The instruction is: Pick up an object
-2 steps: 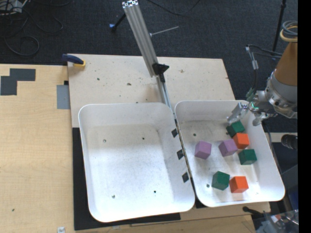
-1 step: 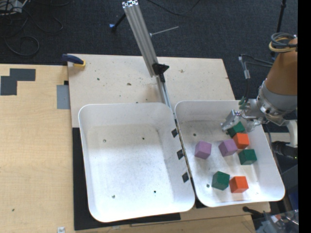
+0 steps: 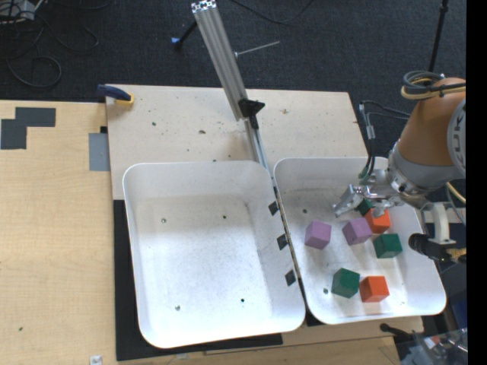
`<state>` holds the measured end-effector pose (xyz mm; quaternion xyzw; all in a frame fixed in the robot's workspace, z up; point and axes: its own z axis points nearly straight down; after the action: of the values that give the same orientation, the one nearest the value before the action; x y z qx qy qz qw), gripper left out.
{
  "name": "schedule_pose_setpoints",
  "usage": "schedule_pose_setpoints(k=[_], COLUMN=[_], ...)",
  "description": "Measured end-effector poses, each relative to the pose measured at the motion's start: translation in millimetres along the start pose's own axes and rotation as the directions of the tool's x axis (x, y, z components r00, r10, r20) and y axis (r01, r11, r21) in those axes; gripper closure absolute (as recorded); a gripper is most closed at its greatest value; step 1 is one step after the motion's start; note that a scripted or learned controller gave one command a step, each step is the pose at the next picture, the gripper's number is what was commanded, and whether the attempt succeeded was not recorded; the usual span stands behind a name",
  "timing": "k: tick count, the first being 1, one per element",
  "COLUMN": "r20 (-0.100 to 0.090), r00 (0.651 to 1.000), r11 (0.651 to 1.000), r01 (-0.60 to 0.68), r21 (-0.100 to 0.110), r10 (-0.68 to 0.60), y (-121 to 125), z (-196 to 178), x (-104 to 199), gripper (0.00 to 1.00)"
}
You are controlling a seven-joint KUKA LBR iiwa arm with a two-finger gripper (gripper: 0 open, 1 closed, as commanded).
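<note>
The right bin (image 3: pixel 426 301) holds several small cubes. Two purple cubes (image 3: pixel 318 234) (image 3: pixel 356 230) lie near its middle. An orange cube (image 3: pixel 379 220) and a green cube (image 3: pixel 387 245) sit to their right. Another green cube (image 3: pixel 345 283) and another orange cube (image 3: pixel 374 288) lie near the front. My gripper (image 3: pixel 364 199) reaches in from the right, low over the back part of this bin, just behind the right-hand purple cube and the nearer orange cube. Nothing is visibly lifted off the bin floor.
The left bin (image 3: pixel 137 204) stands beside the right one, split from it by a shared wall with black clips (image 3: pixel 281 242). A slanted aluminium bar (image 3: pixel 224 59) rises behind the bins. A blue-and-yellow clamp (image 3: pixel 116 93) lies at the bench's back left corner.
</note>
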<state>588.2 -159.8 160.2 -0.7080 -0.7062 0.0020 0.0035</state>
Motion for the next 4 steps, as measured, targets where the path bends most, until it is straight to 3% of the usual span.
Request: schedule_pose_setpoints(k=[1,2,3,4], r20=[0.001,0.001,0.003,0.003], r00=[1.000,1.000,1.000,1.000], r11=[1.000,1.000,1.000,1.000], r01=[0.000,-0.006,0.004,0.003], r21=[-0.001,-0.004,-0.011,-0.010], r10=[0.000,0.006,-0.004,-0.003], y=[0.1,0.5,4.2,4.4], z=[44.0,31.4,-31.5,-68.2], x=[-3.0,-4.1,-6.2,-7.2], gripper=[0.00,1.00,1.00,1.00])
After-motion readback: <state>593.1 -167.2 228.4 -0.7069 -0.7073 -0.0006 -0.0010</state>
